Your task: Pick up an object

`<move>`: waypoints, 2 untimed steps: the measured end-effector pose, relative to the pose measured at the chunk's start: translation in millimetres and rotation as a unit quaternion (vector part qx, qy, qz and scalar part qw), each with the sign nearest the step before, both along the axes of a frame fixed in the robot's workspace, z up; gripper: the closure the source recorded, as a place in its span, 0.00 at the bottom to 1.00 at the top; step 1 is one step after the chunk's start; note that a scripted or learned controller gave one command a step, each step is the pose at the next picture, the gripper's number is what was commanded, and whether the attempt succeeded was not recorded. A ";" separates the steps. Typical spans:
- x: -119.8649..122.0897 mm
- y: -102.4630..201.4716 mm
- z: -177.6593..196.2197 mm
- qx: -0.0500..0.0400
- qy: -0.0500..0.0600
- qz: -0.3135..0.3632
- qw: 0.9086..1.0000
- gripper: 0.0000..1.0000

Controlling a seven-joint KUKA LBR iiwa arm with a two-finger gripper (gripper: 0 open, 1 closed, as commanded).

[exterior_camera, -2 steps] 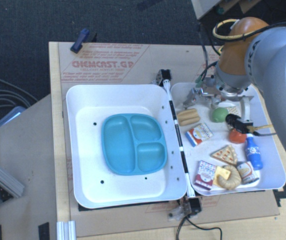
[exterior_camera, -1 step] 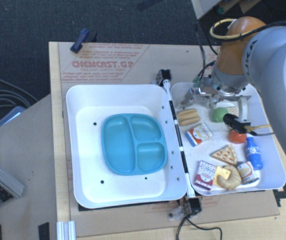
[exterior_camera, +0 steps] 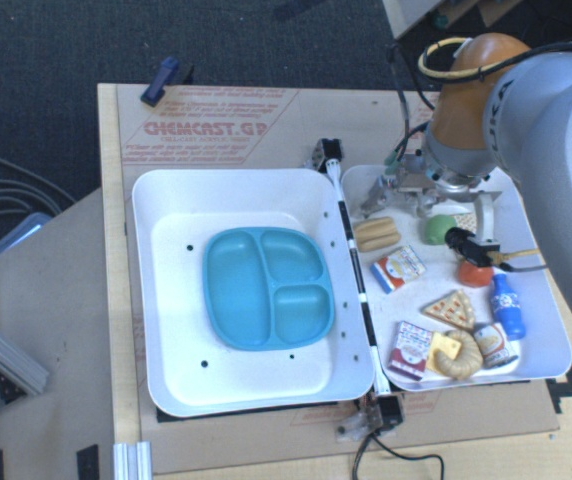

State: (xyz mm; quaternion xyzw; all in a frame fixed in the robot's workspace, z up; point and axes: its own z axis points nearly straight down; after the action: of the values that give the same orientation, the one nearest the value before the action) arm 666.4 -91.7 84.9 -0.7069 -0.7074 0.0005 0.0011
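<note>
My gripper (exterior_camera: 401, 200) hangs over the far left part of the right bin (exterior_camera: 551, 353), below the orange-banded wrist. Its two fingers stand apart, open, with nothing between them. Just in front of it lies a tan bread loaf (exterior_camera: 376, 234), and a green lump (exterior_camera: 436, 230) sits to its right. Nearer the front lie a small white and red carton (exterior_camera: 398, 267), a red piece (exterior_camera: 476, 273), a blue bottle (exterior_camera: 507, 306) and a pizza slice (exterior_camera: 452, 310). A red and white packet (exterior_camera: 412, 349), a yellow cheese wedge (exterior_camera: 447, 348), a bagel (exterior_camera: 459, 365) and a small can (exterior_camera: 493, 343) follow.
The left bin (exterior_camera: 166, 268) holds a blue divided plate (exterior_camera: 267, 288). A black-clipped divider (exterior_camera: 351, 268) runs between the two bins. A blue clip (exterior_camera: 160, 81) lies on the board behind the bins. Cables loop at the far left.
</note>
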 end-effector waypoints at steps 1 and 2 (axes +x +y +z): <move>0.0 0.1 0.0 0.000 0.000 0.000 1.000 0.00; 0.0 0.1 0.0 0.000 0.000 0.000 1.000 0.00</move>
State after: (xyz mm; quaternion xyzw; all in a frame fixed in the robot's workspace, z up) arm 666.4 -91.6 84.9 -0.7070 -0.7072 0.0006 0.0010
